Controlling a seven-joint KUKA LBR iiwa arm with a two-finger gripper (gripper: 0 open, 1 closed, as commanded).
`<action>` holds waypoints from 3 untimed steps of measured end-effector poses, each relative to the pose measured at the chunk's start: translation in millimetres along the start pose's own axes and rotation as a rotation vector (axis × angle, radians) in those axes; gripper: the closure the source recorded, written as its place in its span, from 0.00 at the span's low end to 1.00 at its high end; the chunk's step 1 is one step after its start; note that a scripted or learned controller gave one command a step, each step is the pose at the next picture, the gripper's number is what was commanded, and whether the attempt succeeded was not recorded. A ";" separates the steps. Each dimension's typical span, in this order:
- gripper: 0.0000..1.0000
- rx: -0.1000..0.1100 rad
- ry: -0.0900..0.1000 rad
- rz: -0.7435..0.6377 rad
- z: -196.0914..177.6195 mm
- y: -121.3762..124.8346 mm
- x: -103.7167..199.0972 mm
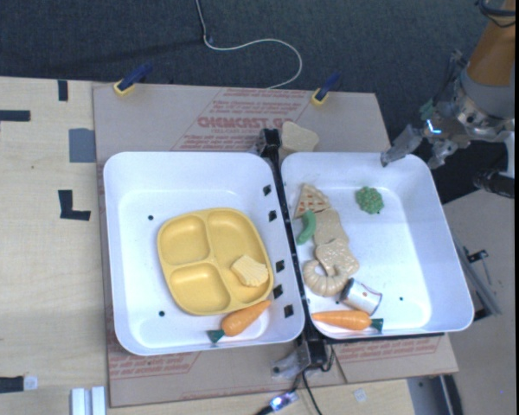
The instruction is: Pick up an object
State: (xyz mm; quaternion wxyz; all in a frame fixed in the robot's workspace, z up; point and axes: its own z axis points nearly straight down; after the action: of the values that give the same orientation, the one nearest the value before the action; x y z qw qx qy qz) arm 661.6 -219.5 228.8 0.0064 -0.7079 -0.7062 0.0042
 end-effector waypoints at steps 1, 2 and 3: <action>0.00 -0.014 -0.003 -0.004 -9.3 2.7 0.6; 0.00 -0.010 -0.004 -0.005 36.7 -3.6 3.0; 0.00 -0.008 -0.003 -0.005 91.8 -12.4 9.9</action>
State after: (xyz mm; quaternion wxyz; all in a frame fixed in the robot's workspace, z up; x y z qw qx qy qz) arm 647.9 -209.2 137.2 0.0024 -0.7062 -0.7080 0.0022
